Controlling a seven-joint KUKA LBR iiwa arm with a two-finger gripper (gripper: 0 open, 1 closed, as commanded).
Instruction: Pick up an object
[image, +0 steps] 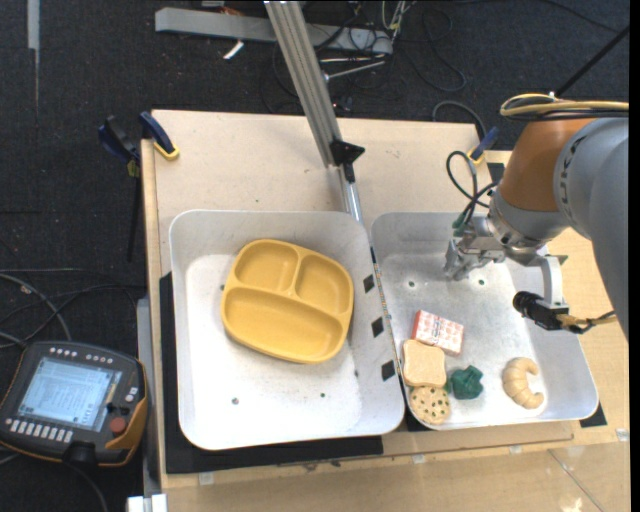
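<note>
The arm is cut off by the right edge of the picture. The pincer is too small to tell how its fingers stand. The print on the small pink packet cannot be read. The bench's front edge is partly hidden.

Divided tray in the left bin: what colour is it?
Yellow all over; the divided tray shows plainly in the camera view.

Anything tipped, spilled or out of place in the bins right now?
Nothing spilled or damaged. The yellow divided plate sits askew in the left bin; the toy foods crowd the right bin's near edge.
</note>
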